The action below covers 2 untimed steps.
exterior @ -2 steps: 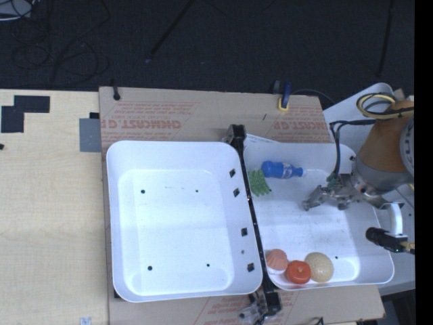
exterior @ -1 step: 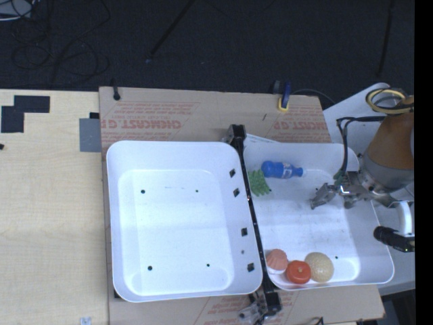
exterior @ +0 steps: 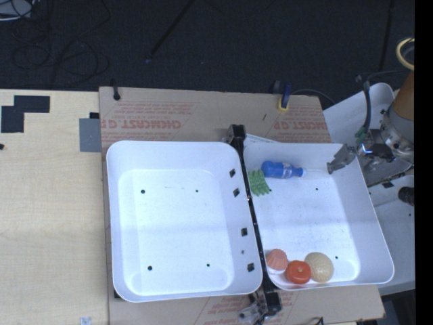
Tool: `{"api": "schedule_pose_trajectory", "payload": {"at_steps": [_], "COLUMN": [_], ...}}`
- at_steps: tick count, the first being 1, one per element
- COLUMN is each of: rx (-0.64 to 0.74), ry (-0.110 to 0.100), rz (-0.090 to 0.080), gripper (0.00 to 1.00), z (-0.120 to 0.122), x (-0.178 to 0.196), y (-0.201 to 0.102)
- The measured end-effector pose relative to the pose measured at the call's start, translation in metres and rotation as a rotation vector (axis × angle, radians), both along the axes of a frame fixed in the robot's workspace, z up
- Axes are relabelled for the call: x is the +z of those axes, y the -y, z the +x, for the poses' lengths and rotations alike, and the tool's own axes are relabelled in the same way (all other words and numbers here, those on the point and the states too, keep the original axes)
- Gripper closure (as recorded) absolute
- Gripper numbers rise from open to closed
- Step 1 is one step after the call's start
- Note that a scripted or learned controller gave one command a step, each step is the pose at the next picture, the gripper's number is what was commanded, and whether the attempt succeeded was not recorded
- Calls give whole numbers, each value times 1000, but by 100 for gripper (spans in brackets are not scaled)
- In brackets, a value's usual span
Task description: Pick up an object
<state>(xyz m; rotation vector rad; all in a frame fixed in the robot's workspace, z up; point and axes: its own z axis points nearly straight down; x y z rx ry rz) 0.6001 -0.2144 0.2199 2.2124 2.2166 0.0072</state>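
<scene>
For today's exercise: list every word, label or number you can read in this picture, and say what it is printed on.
"CHEMCAST GP" in red, printed upside down on the brown cardboard sheet under the bins; it appears twice along the top strip, and the exact letters are blurry.
More red print on the cardboard's bottom edge: too cut off and blurred to read.
Blue bottle: no readable label.
White bins: no text.

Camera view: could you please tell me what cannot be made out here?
- Gripper: small and blurred at the right bin's upper right rim; fingers unreadable.
- Arm: cut off by the right edge.
- Green object: too small to identify, against the divider.
- Pink object: partly hidden by the red ball.
- Blue bottle: label too small to read.
</scene>
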Motion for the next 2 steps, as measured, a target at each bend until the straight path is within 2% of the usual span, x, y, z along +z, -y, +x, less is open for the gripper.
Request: {"api": "schedule_pose_trajectory", "payload": {"at_steps": [1, 2], "rx": [-2, -4], "ry": [-19, -14], "rz": [7, 5], "gripper": [0, 100], "z": [-12, -10], "x": [-75, -60], "y": [-16, -14]}}
